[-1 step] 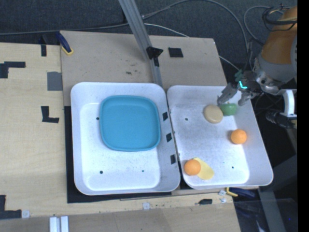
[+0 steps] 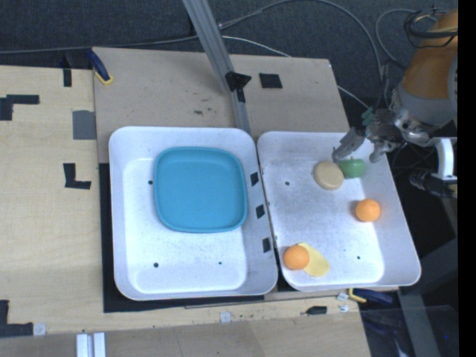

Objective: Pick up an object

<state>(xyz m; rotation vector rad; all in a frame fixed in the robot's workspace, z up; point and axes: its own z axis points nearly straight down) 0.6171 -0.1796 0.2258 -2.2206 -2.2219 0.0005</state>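
Camera view, from above and at a slant. Showed two shallow white bins side by side on a pale wooden bench (image 2: 44,222).

Left bin (image 2: 137,262): held a blue plate (image 2: 199,188), square with rounded corners, lying flat a little toward the far edge.

Right bin (image 2: 312,218): held all the small things. Near its far right corner, a cream round object (image 2: 328,175) and a green object (image 2: 354,168), touching or very nearly so (too small to tell which), the green one on the side toward the right edge. Along the right edge, about midway, an orange ball (image 2: 367,210), apart from the others. Toward the near left corner, a second orange ball (image 2: 297,256), touching a flat yellow piece (image 2: 317,263) on its right.

Reached in from the right: the grey arm (image 2: 428,76) with its orange band, wrist over the far right corner of the right bin. Gripper (image 2: 359,155) poised just above the green object and beside the cream one, its two fingers (image 2: 346,149) spread apart. Nothing seen clamped between them (the green object lay below the tips, on the bin floor as far as could be told).

Beyond the bins, a grey metal bar (image 2: 216,43) slanted across the far bench, with loose cables (image 2: 312,13) trailing over the dark floor.
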